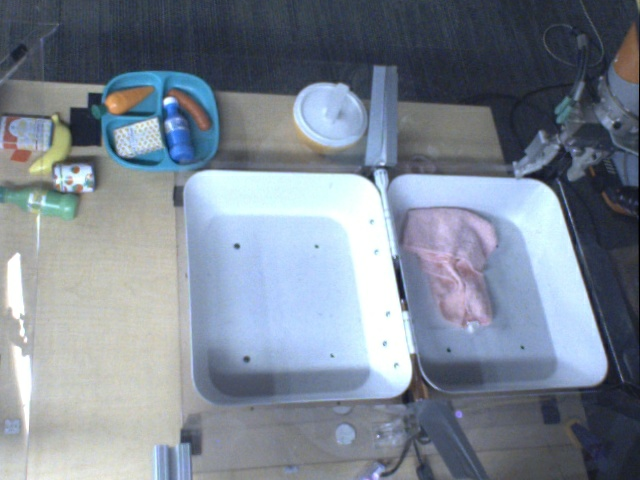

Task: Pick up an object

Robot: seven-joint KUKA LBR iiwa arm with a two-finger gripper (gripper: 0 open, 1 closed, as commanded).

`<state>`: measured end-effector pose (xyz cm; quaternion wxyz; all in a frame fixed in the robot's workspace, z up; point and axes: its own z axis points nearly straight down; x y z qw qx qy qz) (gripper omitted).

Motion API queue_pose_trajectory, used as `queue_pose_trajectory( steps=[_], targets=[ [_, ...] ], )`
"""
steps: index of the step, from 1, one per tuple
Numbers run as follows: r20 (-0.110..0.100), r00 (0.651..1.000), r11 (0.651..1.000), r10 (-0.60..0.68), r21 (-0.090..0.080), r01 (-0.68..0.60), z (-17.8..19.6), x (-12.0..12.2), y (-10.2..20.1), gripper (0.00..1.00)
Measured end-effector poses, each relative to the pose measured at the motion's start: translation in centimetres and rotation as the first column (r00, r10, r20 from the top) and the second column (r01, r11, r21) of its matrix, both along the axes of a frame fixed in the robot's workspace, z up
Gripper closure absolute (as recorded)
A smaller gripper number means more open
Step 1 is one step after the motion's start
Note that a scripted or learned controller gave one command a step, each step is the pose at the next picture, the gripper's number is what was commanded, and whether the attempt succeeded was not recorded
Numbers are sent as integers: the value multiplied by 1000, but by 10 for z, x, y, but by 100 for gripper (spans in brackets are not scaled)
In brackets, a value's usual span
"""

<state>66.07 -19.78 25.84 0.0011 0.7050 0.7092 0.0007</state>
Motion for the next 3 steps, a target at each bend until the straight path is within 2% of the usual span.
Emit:
queue_pose_trajectory(
  steps=[1,2,3],
  targets=[
    [-2,998,998,59,1,-59,-124,-41,37,0],
    [15,979,979,202,-5,-202,-166,-58,81,0],
    [18,966,966,258,-10,-258,-165,-71,107,0]
  ],
)
